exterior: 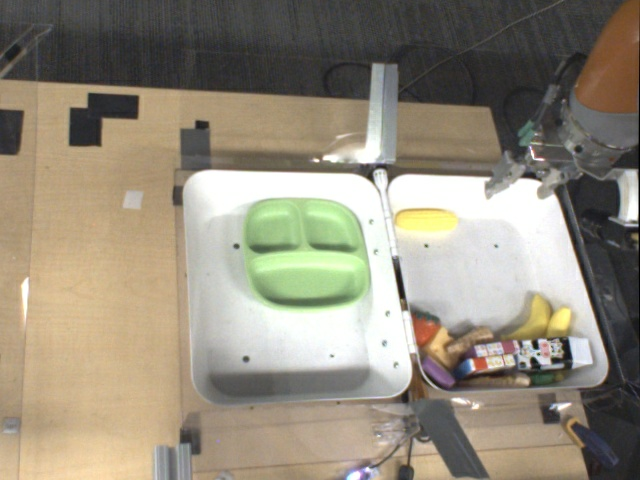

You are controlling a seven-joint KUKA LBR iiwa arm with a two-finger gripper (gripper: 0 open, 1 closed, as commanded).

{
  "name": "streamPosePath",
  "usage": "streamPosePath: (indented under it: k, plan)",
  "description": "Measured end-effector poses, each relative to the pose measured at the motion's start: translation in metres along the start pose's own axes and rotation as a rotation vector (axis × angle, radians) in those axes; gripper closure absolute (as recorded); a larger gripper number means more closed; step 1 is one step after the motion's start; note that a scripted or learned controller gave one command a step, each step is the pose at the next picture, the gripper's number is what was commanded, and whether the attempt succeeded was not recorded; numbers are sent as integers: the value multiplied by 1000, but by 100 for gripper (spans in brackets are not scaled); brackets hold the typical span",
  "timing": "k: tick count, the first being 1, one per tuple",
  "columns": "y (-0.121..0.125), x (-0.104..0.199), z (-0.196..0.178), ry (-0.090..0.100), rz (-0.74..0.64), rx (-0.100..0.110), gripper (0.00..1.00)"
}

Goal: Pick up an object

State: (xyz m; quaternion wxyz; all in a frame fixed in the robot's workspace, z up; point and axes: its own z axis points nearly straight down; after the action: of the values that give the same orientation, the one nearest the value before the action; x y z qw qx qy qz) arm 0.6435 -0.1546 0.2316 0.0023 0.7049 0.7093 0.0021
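Claw (524,176) hangs spread and holding nothing over the far right corner of the right bin (500,258). I judge no pick is done yet. The yellow piece (426,221) lies at the far left of that bin, other toys crowd its near side.

arm (612,78): cut off by the right and upper edges. small items (470,348) heaped in the right bin's (500,258) near corner: overlapped, too small to be identified. printing on the long box (525,356): unreadable. tabletop (90,268): cut off at left edge.
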Motion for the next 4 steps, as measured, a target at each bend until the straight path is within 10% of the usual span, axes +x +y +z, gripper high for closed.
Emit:
streamPosePath:
  k: [1,4]
  plan:
    - [27,33,111,-2,-109,-10,0]
    - [33,49,122,-19,-255,-21,0]
